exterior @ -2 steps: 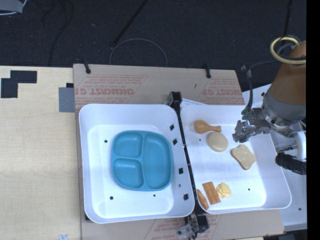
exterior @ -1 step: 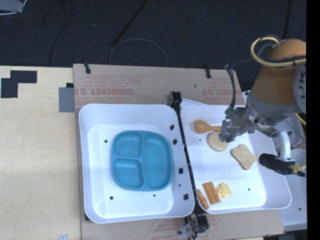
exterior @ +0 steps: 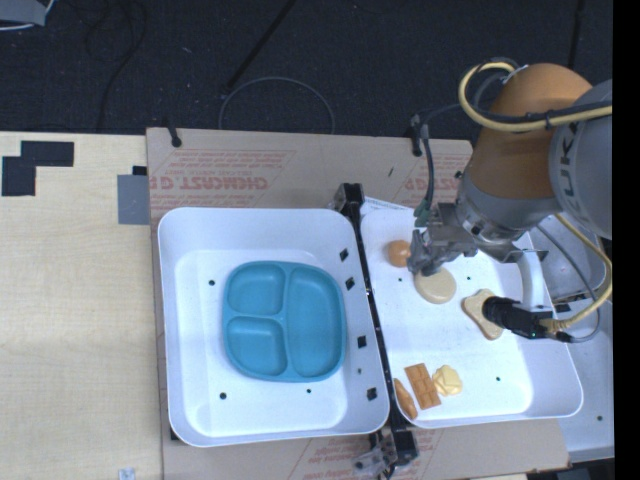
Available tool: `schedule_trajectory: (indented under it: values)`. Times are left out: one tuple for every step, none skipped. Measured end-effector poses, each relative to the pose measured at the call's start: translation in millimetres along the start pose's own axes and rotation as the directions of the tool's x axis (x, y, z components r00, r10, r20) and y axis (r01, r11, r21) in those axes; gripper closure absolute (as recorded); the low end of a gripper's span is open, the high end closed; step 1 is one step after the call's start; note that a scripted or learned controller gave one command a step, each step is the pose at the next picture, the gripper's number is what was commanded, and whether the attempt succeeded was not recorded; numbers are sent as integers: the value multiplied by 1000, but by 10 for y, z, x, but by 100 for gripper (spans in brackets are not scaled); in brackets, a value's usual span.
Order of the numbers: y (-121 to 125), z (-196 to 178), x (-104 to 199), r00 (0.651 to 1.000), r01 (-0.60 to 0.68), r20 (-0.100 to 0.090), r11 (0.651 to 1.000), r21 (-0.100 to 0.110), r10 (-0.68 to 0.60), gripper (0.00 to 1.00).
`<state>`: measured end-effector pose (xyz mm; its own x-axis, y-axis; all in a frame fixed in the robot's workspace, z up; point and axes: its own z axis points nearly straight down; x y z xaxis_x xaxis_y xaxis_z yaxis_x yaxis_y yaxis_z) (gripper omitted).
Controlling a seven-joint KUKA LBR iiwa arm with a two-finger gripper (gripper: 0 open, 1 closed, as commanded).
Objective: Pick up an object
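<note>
1. The gripper (exterior: 432,258) is low in the right bin (exterior: 560,393), right by a round cookie (exterior: 436,287). I cannot tell if it is gripping.
2. It might push the cookie away.
3. It could bump the orange ball (exterior: 399,253) close by.

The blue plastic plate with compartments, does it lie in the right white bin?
No, the blue plastic plate with compartments lies in the left white bin, apart from the food pieces.
</note>
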<state>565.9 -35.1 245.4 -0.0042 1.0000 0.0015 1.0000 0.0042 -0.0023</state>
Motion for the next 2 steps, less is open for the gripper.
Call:
schedule_trajectory:
  values:
    - [115, -14, 430, 1000, 0, 0, 1000, 0, 0, 100]
    - [200, -45, 896, 1000, 0, 0, 1000, 0, 0, 100]
